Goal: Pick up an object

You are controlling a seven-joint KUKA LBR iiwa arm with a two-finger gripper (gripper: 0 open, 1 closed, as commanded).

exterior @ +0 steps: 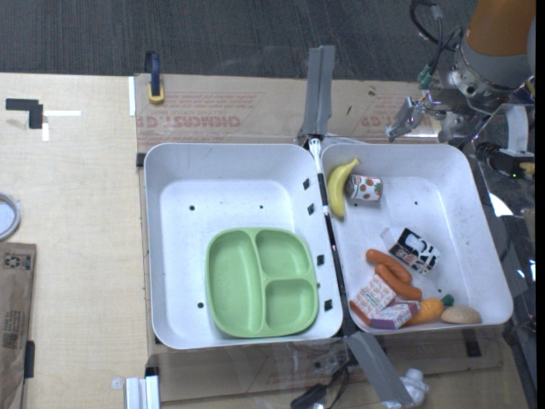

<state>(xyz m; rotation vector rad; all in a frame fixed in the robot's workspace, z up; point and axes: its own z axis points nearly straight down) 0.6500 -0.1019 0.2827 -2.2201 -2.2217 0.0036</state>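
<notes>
We see the arm (502,24) up in the top right corner, mostly cut off by the frame edge, just the orange band and some cabling. The jaws (407,118) hang over the counter just behind the right bin's (477,194) back rim, above nothing in particular. They're small and blurry from here, so we honestly can't tell how far open they are, and we see nothing between them.

The stuff to pick sits in the right bin. A banana (340,186) lies along the left wall near the back, with a little printed carton (367,188) just beside it. Toward the front there's a black-and-white packet (415,250), two sausages (393,273), a pink box (379,303), a carrot (428,309) and a tan lump (461,315) that we can't identify. That front cluster overlaps, so we can't make out what's resting on what.

The left bin (170,228) holds a green divided plate (262,281).
</notes>
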